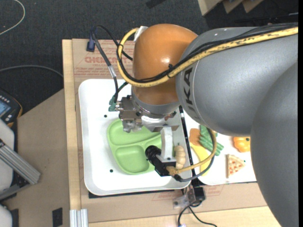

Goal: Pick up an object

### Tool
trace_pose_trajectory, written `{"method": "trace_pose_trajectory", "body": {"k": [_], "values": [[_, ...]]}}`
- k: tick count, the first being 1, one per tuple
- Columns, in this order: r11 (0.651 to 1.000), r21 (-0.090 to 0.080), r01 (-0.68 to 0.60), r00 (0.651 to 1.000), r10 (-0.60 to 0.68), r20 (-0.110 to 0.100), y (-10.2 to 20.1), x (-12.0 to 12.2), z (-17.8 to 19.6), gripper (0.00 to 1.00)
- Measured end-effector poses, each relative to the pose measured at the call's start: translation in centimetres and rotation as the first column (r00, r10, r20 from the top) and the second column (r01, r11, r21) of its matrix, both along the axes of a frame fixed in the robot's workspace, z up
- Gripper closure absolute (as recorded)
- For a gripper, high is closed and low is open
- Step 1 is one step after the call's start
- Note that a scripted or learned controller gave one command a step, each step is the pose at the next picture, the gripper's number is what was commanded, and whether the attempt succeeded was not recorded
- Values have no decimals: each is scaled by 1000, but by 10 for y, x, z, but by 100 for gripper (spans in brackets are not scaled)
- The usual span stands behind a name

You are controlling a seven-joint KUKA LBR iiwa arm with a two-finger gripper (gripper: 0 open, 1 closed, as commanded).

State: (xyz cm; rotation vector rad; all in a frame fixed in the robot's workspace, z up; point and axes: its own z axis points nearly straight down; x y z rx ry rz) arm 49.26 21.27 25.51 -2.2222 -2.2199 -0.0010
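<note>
A light green divided plate (127, 156) lies in the left white bin (90, 126), toward its right side. The arm reaches down over this bin, and its orange band and wrist cover the plate's upper part. My gripper (131, 116) sits low over the plate's top left corner, and the wrist hides what is under it. In the right bin (215, 178) lie a toy pizza slice (234, 165), an orange piece (241, 144), a green ribbed piece (207, 139) and a yellow piece (200, 153).
The grey arm covers most of the right bin and the upper right of the view. A cardboard sheet (75, 70) lies under the bins. Cables run along the left bin's upper edge.
</note>
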Motion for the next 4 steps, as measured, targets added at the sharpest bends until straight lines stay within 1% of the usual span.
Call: {"method": "trace_pose_trajectory", "body": {"k": [1,2,3,4], "values": [[1000,1,1,1000,-1,1,0,0,10,100],[1000,9,-5,1000,5,18,13,-6,177,100],[1000,-1,6,1000,-6,1,-55,-13,183,100],[1000,-3,4,1000,-4,-8,-106,-14,109,100]]}}
